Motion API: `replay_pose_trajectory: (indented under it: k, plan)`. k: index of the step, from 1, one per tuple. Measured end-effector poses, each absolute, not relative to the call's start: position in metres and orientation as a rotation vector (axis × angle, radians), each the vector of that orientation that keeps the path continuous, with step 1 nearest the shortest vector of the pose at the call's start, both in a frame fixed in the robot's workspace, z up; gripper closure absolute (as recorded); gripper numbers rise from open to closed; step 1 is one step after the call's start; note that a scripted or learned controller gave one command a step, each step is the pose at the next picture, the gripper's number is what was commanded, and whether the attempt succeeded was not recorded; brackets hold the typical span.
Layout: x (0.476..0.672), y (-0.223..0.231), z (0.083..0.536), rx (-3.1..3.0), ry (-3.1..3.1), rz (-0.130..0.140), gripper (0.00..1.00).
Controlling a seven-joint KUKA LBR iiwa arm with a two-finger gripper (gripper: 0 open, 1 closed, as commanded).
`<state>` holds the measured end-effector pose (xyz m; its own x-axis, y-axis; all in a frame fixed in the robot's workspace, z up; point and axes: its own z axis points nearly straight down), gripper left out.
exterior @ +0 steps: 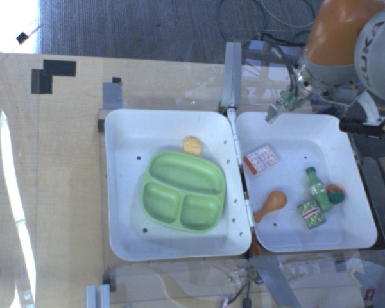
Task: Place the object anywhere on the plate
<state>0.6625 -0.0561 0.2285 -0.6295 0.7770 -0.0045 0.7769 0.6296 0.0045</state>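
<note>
The arm (pixel 346 31) hangs over the far edge of the right bin (pixel 346 236), its gripper (pixel 279 108) pointing toward that bin's far left corner; whether it is spread or pressed together I cannot tell. The green plate (pixel 183 191) sits mid left bin (pixel 122 191), a small yellow cookie (pixel 192 145) just beyond its far rim. The right bin holds a red-and-white card (pixel 261 158), a drumstick (pixel 270 205), a green bottle (pixel 317 190) and a small green box (pixel 311 214) toward its near right.

The plate (pixel 183 192) looks like smooth, slightly glossy green plastic. Both bins (pixel 125 172) are smooth white plastic with a dull sheen. The bench (pixel 51 191) is pale wood under a glossy clear sheet. The arm's orange band (pixel 337 24) shines.
</note>
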Motion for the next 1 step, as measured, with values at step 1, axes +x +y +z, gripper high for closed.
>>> replay_pose_trajectory:
  k: [1]
  plan:
    - [0.6563, -0.0342, 0.2212, 1.499, 2.757, 0.004, 1.00]
